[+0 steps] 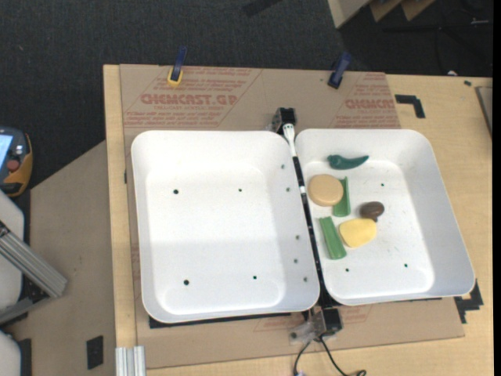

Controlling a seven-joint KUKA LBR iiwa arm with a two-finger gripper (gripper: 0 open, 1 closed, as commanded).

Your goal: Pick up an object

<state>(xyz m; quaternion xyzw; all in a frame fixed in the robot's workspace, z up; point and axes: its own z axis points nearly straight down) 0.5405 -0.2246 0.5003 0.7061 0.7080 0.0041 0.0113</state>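
Observation:
The right bin (423,265) holds several small objects near its left half. A dark green curved piece (347,161) lies toward the back. A tan round disc (325,189) rests in front of it, partly over a green stick (342,200). A small brown lump (372,209) sits to the right. A yellow wedge-shaped piece (358,232) lies beside a second green stick (332,237) near the bin's left wall.
The left bin (211,288) stands beside the right one on a cardboard sheet (235,92). A blue and yellow clamp (177,70) and a blue clamp (340,69) hold the sheet's far edge. Cables (317,335) trail at the front.

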